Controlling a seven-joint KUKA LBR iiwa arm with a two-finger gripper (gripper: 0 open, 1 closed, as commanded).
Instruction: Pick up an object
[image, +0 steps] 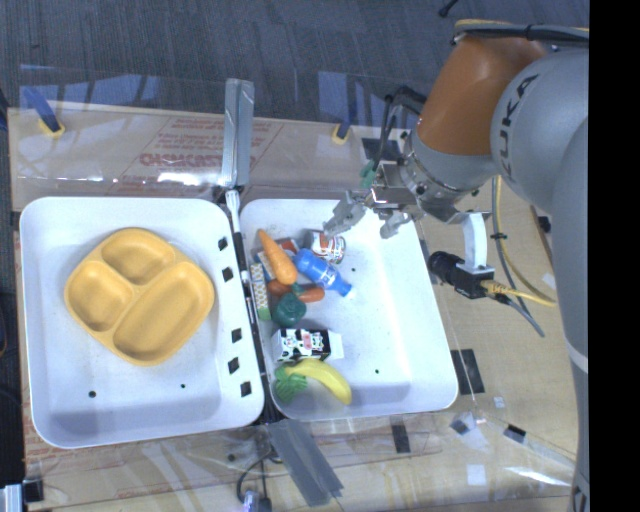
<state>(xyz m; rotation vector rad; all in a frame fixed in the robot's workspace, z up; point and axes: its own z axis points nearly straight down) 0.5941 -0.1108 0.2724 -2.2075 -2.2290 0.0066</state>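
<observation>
My gripper (365, 212) spread wide, empty, above right bin (400, 310). Nearest target: small can (328, 247), rigid, light, slick sides; pinch across its round body.

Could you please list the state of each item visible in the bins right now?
hand: open, above right bin's far edge, holding nothing
yellow plate: flat in left bin
carrot: lying atop the pile
blue bottle: on its side
banana: lying at near edge
</observation>
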